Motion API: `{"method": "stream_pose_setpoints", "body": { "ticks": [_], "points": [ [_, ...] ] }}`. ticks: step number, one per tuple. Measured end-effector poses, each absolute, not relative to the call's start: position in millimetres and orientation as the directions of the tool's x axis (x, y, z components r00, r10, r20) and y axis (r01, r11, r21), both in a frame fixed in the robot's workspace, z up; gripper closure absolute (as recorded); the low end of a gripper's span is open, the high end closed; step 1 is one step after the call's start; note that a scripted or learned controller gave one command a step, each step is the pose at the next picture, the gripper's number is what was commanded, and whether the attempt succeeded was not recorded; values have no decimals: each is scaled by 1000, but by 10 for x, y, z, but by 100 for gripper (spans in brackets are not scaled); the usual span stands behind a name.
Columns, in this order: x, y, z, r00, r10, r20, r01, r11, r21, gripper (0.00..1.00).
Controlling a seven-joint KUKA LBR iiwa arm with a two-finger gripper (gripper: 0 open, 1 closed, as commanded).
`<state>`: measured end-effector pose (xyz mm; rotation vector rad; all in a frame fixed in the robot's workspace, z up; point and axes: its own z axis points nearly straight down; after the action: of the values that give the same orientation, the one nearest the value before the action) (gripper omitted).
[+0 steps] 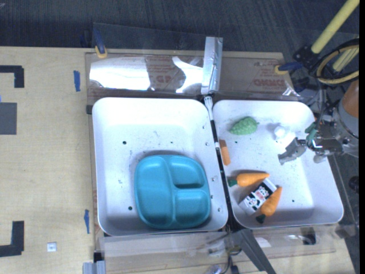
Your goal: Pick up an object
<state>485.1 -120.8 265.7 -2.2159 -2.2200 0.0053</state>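
**Gripper over the right bin, nothing between its fingers**

Nearest the camera, along the bottom rims of the two bins, lie the blue divided tray in the left bin and a small cluster of toys in the right bin. That tray sits at about 6 o'clock in its bin, three compartments facing up, its lower edge close to the bin's front wall.

The cluster fills the 7 o'clock part of the right bin. One carrot lies nearly level with its green end pointing to 9 o'clock. A second carrot lies tilted at the 4 o'clock side of the first. Between them sits a small black-and-white carton, touching both. A thin orange stick rests against the bin's left wall at 9 o'clock. At 11 o'clock lies a green leafy lump, well apart from the carrots, and a small white object sits at about 12 o'clock.

The gripper reaches in from 3 o'clock and hangs above bare bin floor near the middle of the right bin. Its fingers look spread apart and grasp no object; the white object lies just beside it at 11 o'clock. Both bins stand on a pale wooden surface.
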Motion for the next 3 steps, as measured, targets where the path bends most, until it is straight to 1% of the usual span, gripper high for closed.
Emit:
{"method": "stream_pose_setpoints", "body": {
  "ticks": [1, 2, 3],
  "points": [
    [4795, -1231, 1658, -58, 998, 3, 998, 58, -10, 0],
    [4827, -1014, 868, -93, 996, 0, 996, 93, 9, 0],
    [4846, -1019, 959, -92, 996, -2, 996, 92, 12, 100]
  ]
}}
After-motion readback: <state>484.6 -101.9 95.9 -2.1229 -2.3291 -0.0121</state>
